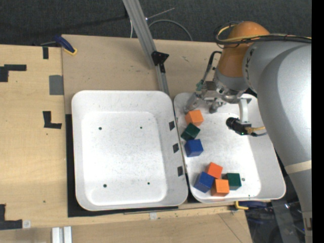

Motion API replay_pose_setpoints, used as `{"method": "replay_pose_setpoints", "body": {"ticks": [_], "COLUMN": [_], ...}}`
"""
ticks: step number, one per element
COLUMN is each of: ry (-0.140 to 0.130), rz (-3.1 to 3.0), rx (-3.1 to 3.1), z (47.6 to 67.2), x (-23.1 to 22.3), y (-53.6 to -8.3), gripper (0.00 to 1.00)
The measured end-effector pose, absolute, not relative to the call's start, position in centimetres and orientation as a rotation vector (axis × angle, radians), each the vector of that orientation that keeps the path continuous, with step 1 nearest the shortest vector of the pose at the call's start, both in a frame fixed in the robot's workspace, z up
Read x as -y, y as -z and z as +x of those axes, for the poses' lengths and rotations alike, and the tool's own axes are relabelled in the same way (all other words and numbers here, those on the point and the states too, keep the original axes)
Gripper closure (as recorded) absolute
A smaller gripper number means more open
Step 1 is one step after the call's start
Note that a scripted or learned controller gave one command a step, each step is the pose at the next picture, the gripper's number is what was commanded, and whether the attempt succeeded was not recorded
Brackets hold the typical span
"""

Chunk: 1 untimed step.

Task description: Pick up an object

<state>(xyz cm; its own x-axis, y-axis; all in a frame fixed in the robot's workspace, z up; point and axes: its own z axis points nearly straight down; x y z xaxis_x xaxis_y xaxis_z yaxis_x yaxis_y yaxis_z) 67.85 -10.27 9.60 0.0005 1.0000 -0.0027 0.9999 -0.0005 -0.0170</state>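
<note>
Several small blocks lie in the right bin (230, 148). An orange block (194, 117), a dark green block (191, 132) and a blue block (194, 147) form a short column near its left wall. Toward the bin's front sit an orange block (214, 169), a blue block (204, 181), another orange block (221, 187) and a green block (233, 180). My gripper (203, 104) hangs over the back left corner of the right bin, just behind the upper orange block. Its fingers are spread, with nothing between them.
The left bin (121, 93) stands beside the right one. A slanted metal pole (144, 29) rises behind the bins. The grey arm (283, 95) covers the right side of the right bin. A black fitting (239, 125) hangs below the wrist.
</note>
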Motion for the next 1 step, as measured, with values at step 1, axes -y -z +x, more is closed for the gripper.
{"method": "replay_pose_setpoints", "body": {"ticks": [1], "ry": [-0.022], "rz": [-2.214], "rx": [2.214], "z": [67.83], "x": [10.24], "y": [-10.67], "gripper": [1.0]}}
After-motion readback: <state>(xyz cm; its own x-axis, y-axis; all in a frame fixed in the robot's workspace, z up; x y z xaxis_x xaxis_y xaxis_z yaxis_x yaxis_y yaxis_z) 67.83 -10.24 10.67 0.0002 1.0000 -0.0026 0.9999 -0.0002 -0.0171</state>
